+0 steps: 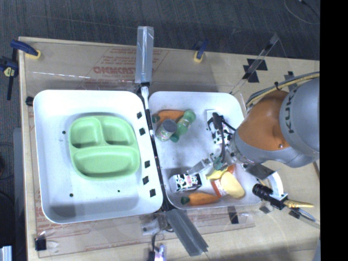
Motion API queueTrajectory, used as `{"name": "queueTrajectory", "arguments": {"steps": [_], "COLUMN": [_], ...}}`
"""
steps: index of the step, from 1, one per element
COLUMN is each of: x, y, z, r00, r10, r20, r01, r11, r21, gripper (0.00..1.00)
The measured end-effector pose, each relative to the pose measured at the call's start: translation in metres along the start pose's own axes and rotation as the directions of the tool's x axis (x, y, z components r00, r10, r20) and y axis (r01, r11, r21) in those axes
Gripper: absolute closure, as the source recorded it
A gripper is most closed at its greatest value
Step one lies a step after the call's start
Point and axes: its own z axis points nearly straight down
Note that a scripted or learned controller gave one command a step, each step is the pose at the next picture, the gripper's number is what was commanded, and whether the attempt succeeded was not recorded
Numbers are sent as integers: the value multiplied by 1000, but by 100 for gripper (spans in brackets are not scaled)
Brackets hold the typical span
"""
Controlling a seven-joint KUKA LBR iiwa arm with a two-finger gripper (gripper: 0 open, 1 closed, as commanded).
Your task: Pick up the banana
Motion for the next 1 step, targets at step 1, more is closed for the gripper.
{"name": "queueTrajectory", "arguments": {"steps": [1], "x": [1], "y": [-10], "z": [-57], "r00": [1000], "r10": [8], "r20": [-13], "r01": [-8], "r11": [1000], "r21": [28], "gripper": [0]}}
